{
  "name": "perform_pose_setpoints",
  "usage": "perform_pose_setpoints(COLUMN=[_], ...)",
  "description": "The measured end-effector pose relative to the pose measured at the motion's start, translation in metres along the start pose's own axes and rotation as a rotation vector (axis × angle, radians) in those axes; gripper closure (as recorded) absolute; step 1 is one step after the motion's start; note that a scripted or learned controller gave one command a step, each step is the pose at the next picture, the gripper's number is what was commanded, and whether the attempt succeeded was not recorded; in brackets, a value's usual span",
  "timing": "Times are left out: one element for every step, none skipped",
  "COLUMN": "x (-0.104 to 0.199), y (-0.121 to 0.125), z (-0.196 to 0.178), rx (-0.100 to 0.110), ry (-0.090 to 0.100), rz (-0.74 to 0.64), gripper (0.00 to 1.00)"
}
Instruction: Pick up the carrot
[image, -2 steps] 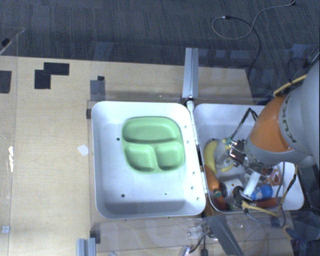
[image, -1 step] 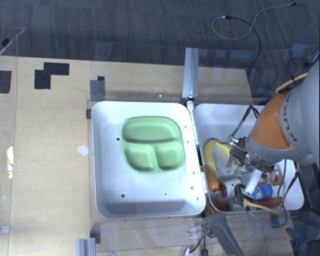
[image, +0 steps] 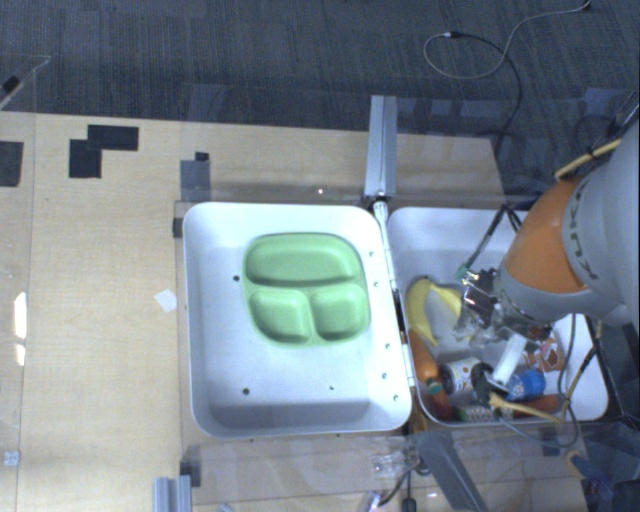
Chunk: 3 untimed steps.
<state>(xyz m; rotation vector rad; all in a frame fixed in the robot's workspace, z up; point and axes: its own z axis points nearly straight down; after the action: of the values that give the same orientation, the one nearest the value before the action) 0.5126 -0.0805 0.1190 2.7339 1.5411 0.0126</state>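
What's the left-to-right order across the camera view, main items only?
Left bin → green tray → right bin → carrot → banana → gripper → arm's orange band.

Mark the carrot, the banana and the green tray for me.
carrot (image: 424, 360), camera view, its orange middle.
banana (image: 422, 305), camera view, its yellow curve.
green tray (image: 305, 286), camera view, the ridge between compartments.

Arm reaching in from the right, wrist bent low.

The grey arm (image: 605, 240) enters at the right edge, its orange band (image: 540, 250) just above the wrist. Below the band the wrist slants down and leftward, carrying the tool (image: 492, 345) with cabling running alongside. The tool's end is too cluttered and blurred to make out in detail.
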Motion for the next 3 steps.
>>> perform_pose_setpoints(x=[0.047, 0.02, -0.018], y=[0.054, 0.044, -0.015], z=[-0.066, -0.11, -0.169], rx=[0.004, 0.004, 0.003], ry=[-0.004, -0.004, -0.003], rz=[-0.034, -0.064, -0.115], gripper=[1.0, 1.0, 1.0])
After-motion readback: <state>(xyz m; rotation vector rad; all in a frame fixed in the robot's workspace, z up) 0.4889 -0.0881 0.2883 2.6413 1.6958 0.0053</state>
